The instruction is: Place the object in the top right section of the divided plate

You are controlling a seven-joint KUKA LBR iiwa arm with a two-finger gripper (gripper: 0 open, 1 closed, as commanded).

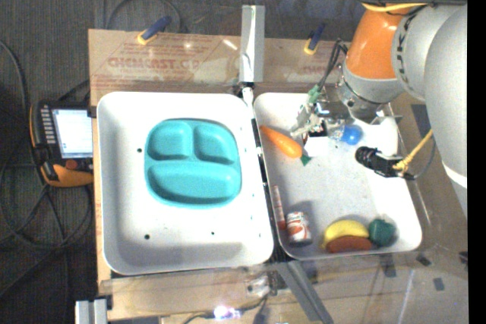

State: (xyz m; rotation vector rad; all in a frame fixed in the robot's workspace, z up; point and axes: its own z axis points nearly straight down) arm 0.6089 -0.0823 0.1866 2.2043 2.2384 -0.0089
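Although the task does not name the object, the carrot (282,142) is the likeliest pick, since it lies nearest the gripper (310,120). It rests on the floor of the right bin (345,186), near that bin's upper left corner, slanting from upper left to lower right with its green stub at the lower right end. The gripper hangs just up and right of the carrot, close to the green end; whether it is spread or pressed together I cannot tell, and nothing is visibly pinched in it.

By its smooth sheen the carrot looks like a plastic toy: light, stiff and probably a bit slippery. Its taper means a pinch near the thin tip could squirt it out, so the thicker middle, taken across the narrow width, seems the safest hold. It should not break if dropped.

The plate (193,163) sits in the left bin (129,239), well apart from the carrot, and its top right section is bare. A blue ball (350,136) lies just right of the gripper; a can (297,227), a banana (345,229) and a green toy (383,231) lie along the right bin's lower edge.
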